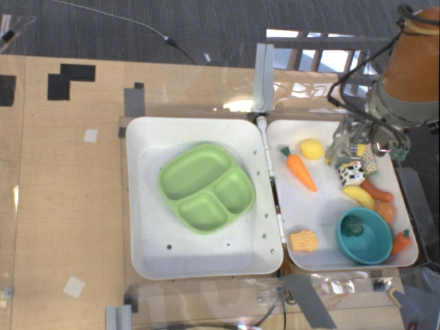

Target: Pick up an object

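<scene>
We see the right bin (297,215) packed. Nearest us: a corn piece (304,240), a teal bowl (364,236) with something dark green inside, and a small carrot (400,240) at the bowl's right. Further back, a yellow banana (359,196), a red-orange sausage-like piece (378,190), a black-and-white spotted cube (351,174), a bigger orange carrot (300,170) with green top, a yellow lemon (313,149). The hand (352,150) sits low just behind the spotted cube; we can't tell its state. Left bin (148,253) holds a green divided plate (206,186). The bench (62,218) is tan.
</scene>
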You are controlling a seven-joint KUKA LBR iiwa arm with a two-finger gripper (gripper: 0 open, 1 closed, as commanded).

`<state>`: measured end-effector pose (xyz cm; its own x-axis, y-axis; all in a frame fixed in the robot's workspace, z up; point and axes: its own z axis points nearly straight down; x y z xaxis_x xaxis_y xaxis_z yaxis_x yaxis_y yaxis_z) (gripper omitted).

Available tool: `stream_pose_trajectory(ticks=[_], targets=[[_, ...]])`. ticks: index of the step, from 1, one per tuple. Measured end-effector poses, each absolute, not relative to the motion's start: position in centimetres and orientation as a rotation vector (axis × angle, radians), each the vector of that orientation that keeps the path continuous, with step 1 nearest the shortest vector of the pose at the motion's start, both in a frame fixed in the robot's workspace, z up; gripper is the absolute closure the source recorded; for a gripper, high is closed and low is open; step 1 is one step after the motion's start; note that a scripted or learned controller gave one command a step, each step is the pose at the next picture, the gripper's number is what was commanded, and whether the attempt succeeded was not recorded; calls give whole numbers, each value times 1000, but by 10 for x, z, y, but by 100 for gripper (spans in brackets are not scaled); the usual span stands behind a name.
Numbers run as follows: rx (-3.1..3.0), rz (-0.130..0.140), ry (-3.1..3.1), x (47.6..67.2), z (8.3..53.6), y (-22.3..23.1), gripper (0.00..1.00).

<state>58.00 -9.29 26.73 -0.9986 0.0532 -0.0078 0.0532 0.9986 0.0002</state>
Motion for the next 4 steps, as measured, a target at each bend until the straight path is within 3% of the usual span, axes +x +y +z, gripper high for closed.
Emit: stream_pose_trajectory(ticks=[1, 2, 3, 4], targets=[[83, 0, 3132, 580, 267, -93, 0], [287, 2, 3127, 556, 171, -98, 0], [290, 1, 3110, 634, 90, -83, 0], [496, 2, 3089, 582, 90, -114, 0]])
